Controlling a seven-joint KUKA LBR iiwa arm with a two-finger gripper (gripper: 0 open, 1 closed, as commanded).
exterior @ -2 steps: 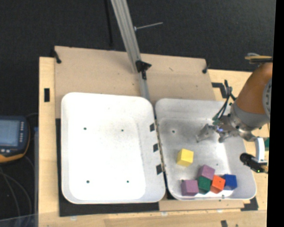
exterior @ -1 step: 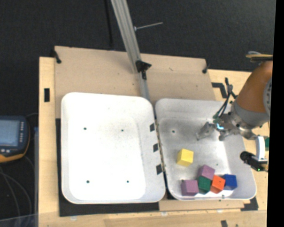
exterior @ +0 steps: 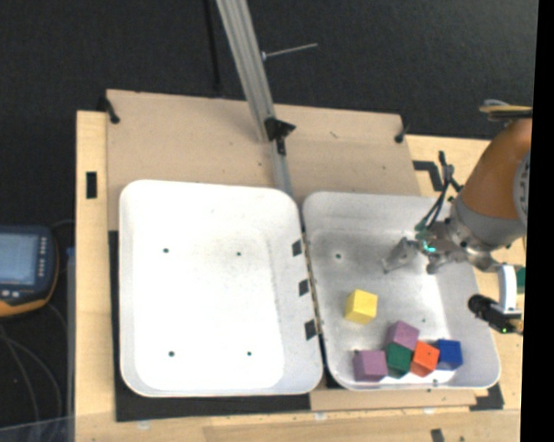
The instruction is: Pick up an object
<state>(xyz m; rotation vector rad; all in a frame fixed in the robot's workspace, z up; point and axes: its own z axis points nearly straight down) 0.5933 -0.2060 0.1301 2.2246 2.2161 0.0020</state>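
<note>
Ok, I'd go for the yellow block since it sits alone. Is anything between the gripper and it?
Nothing visible. The gripper hangs over the right bin, up and to the right of the yellow block, with bare bin floor between them. The other blocks are clustered nearer the front rim.

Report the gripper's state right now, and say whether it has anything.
Two-finger gripper: fingers spread open, holding nothing, above the right white bin, apart from the yellow cube.
</note>
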